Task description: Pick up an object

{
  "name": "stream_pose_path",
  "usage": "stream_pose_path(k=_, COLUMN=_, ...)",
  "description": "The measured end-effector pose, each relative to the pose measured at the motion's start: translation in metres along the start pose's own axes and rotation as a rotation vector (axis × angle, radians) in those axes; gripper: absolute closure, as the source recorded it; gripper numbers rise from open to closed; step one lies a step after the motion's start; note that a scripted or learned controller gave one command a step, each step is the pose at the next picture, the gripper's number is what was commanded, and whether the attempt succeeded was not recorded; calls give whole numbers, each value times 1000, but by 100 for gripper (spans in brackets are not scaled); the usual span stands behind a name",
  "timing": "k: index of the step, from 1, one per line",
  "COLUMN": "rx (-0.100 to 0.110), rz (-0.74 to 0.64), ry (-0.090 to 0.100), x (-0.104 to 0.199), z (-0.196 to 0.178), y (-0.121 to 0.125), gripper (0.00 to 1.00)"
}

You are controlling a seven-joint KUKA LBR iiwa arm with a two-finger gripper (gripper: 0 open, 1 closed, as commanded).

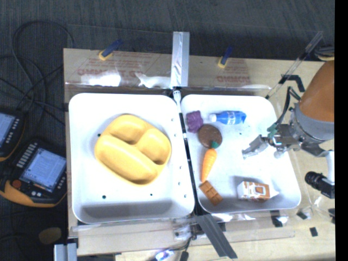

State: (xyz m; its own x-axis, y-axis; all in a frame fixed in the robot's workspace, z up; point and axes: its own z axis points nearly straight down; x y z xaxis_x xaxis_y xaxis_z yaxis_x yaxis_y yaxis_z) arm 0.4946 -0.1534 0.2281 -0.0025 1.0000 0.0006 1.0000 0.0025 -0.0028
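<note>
My gripper (266, 148) hangs over the right side of the right bin (283, 118), open, with nothing between its fingers. One grey finger (252, 147) points left toward the bin's middle. To its left lie a blue bottle (228, 117), a purple toy (194, 120), a brown round piece (209, 135) and an orange carrot (208, 163). A brown block (210, 192) and a small orange-and-white carton (254, 190) sit near the bin's front wall, the carton just below the gripper. A large yellow bread-shaped object (132, 148) rests in the left bin (87, 107).
A metal divider post (180, 58) stands behind the seam between the bins. Handheld controllers (33, 170) and cables lie on the floor at the left. The arm's orange band (321, 94) rises at the right edge.
</note>
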Motion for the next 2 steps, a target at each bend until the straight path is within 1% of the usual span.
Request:
stream_pose_path(k=1, rx=0, rz=-297, ry=1, x=42, z=86, y=-11, gripper=0)
stream_pose_path(k=2, rx=-9, rz=-527, ry=-2, x=13, z=139, y=-8, gripper=0)
